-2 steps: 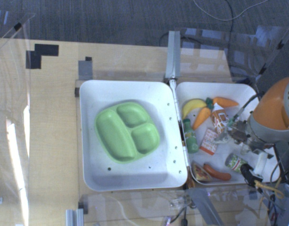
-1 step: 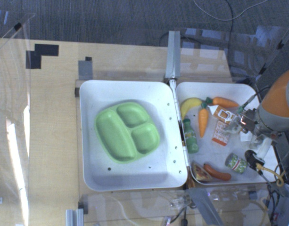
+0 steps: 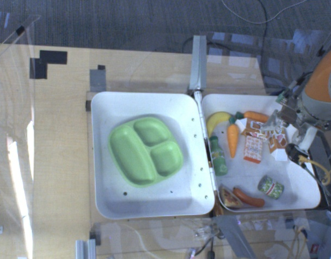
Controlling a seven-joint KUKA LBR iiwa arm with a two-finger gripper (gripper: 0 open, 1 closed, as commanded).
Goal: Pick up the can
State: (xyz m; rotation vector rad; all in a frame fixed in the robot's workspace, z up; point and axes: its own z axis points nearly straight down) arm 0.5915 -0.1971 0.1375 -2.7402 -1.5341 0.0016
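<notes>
**Operator:** Where is the can, and where are the fingers?

**Describer:** You are looking down on a pale wooden table with two shallow white bins side by side. The left bin holds a green divided plate. The right bin holds the can, small and green and white, lying on its side in the lower right part of the bin. Your gripper hangs over the upper right part of that same bin, above some orange and white snack packets. The can lies toward the near edge of the bin from the fingers, well apart from them, with clear bin floor around it. Its long axis seems to run roughly left to right, tilted a little.

**Operator:** Are the fingers open?

**Describer:** You cannot tell from this view. They blur into the packets beneath them.

**Operator:** What else is close by?

**Describer:** A sausage lies just left of the can. Farther left you have a green bottle, a carrot and a banana. The arm is cut off at the right edge.
</notes>
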